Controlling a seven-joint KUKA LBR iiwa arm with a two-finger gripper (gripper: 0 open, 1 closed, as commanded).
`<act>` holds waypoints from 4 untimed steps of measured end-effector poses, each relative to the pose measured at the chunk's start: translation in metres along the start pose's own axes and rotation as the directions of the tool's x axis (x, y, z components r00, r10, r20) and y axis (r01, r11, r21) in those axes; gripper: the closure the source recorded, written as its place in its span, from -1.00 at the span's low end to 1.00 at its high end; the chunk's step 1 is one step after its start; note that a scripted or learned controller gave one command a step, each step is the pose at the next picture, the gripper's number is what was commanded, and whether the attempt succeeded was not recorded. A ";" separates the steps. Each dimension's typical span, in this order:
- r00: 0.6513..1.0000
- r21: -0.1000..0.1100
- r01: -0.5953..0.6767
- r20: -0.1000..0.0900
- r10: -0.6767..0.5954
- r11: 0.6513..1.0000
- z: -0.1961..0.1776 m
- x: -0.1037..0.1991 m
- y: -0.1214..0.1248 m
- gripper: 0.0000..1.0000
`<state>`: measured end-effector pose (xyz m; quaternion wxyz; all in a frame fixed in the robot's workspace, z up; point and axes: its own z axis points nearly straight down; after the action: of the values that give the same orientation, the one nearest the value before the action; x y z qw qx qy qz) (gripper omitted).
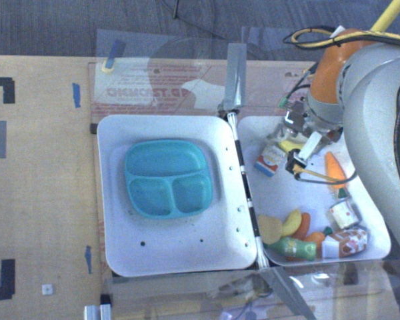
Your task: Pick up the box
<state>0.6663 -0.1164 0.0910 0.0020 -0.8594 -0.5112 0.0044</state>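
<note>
A pale wooden tabletop (40, 199) is seen from above, marked with black tape corners (7, 89) and short blue tape strips (76, 95). Dark carpeted floor (67, 12) is seen along the top edge. Two shallow white bins are set side by side on the tabletop.

The grey arm (377, 119), with its orange band (328, 72), is bent down from the right over the right bin (270, 199), with the jaws lowered near its far end. Whether the jaws are released or clenched cannot be told.

A small white box (271, 159) with blue and red print is seen just below and left of the jaws; contact cannot be judged. A carrot (334, 167) lies to their right. Well below them, a green bottle (297, 248) and a carton (347, 243) are clustered. A teal divided plate (168, 179) rests in the left bin (113, 245), well left of the jaws.
</note>
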 end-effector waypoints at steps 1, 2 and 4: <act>0.931 -0.002 -0.365 -0.002 0.365 0.931 0.001 0.016 -0.021 -1.00; 0.933 -0.011 -0.359 -0.015 0.359 0.933 -0.012 0.022 -0.019 1.00; 0.935 -0.009 -0.355 -0.012 0.355 0.935 -0.021 0.024 -0.021 1.00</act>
<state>0.6596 -0.0857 0.1123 -0.0009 -0.9377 -0.3475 -0.0025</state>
